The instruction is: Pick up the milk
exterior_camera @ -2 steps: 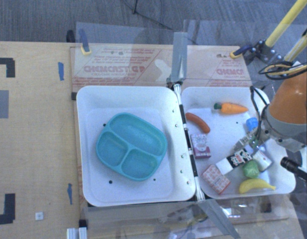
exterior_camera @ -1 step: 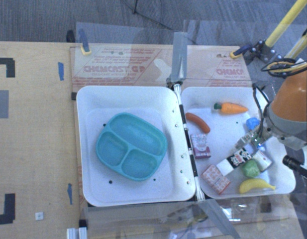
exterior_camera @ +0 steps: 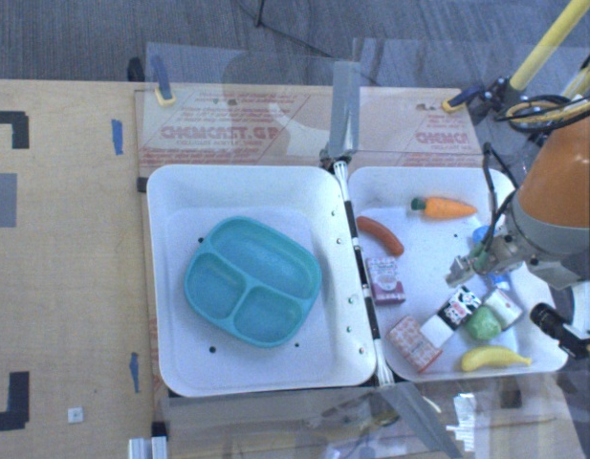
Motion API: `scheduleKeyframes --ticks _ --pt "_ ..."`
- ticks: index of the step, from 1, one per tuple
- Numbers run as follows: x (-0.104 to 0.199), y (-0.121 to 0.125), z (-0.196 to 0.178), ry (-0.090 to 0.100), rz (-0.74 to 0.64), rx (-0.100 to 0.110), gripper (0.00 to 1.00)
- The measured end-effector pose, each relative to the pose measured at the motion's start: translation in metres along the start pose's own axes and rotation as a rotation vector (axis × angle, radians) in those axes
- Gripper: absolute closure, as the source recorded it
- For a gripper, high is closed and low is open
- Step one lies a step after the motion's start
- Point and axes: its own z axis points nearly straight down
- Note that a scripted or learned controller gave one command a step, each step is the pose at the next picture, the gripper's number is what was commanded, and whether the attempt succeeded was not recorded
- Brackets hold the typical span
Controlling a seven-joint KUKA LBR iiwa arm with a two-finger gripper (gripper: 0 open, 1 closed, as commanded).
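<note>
The small black-and-white cow-patterned milk carton (exterior_camera: 454, 313), probably light, stiff and slick, is best pinched across its flat sides; the gripper's (exterior_camera: 471, 268) state I cannot tell.

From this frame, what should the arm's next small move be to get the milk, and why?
Probably a short shift toward the near edge, then down: the gripper hovers just above the milk, which lies tilted between the green item and the pink box.
</note>
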Motion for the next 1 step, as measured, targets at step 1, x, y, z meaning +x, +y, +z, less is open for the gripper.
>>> scheduleKeyframes --ticks 1 --pt "-0.0006 -0.0003 0.0000 0.000 0.002 0.000 0.00"
